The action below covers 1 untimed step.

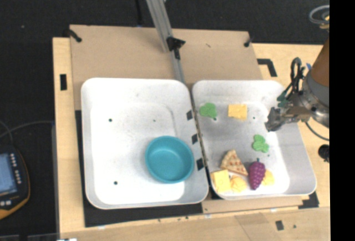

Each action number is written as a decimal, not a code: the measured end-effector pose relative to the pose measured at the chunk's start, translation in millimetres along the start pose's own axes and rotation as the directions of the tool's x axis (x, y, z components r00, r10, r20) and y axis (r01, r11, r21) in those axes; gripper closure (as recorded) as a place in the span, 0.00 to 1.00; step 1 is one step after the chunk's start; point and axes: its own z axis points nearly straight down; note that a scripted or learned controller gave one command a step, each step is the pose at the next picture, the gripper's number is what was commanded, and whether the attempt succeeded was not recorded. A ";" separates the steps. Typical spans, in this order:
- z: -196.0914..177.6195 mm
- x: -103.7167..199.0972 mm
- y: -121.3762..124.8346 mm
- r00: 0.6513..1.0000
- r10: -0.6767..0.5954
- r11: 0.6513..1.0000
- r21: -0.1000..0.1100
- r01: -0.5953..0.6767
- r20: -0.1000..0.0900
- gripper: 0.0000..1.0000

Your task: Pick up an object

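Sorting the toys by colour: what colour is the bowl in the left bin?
The bowl is teal blue, seen clearly in the camera view.

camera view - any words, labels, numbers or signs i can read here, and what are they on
None can be read.
The handheld device at the left edge has a lit screen, but what it shows is too small and blurred to read.
The two white bins, the blue bowl, the toy food such as the purple grapes and the gripper carry no visible lettering.
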 end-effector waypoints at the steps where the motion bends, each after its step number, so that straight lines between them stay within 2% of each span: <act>1: 15.1 44.2 5.4 1.000 0.001 1.000 0.000 -0.001 0.000 1.00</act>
